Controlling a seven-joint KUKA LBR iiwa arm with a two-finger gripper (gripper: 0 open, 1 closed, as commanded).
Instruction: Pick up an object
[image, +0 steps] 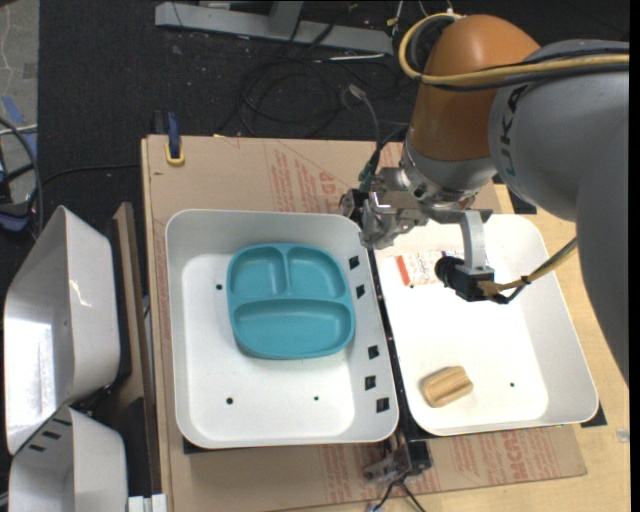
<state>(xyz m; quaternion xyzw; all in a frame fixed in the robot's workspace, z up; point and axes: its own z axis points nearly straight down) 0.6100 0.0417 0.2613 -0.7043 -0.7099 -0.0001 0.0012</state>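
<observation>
Step in hand: approach. The gripper (385, 222) hovers over the right bin's (560, 330) far-left corner; jaws state cannot be determined. The tan block (446, 386) lies in that bin's near part, well apart. Next: traverse above the block, descend.

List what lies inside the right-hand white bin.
The right white bin holds a small tan block-shaped object near its front and a white card with red print at the back. The grey arm's end effector covers the back left corner, hiding anything beneath.
</observation>
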